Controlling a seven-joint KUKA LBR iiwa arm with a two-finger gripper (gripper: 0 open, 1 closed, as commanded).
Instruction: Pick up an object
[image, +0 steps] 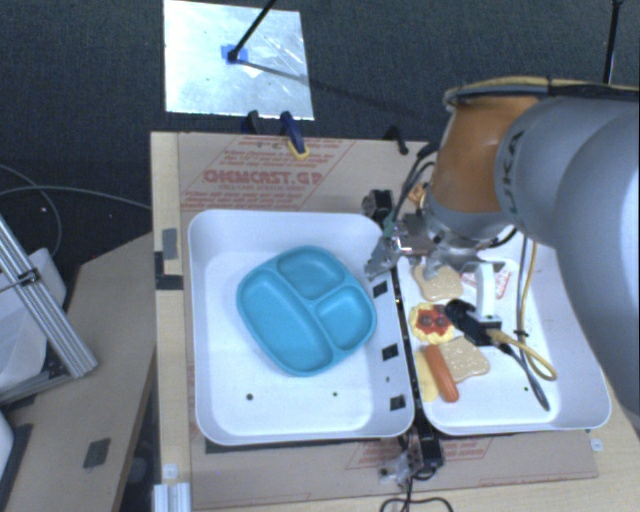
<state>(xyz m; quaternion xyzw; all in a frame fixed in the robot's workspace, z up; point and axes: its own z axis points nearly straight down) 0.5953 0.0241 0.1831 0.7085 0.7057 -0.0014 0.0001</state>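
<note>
The right bin (575, 400) holds several toy food pieces. A pale tan slice (436, 287) lies near its left wall, with a yellow piece with red spots (430, 321) just in front of it. Further forward are a toast-coloured piece (467, 359) and an orange-red sausage (441, 375). A white and red piece (499, 281) lies to the right of the tan slice. My gripper (438, 262) hangs over the back left part of this bin, right above the tan slice. The arm's grey and orange body hides the back of the bin.
The left bin (220, 400) holds a blue divided plate (305, 308) at its middle. Between the two bins runs a narrow divider with black clips (392, 352). A shiny sheet (237, 60) lies on the dark floor behind the bench.
</note>
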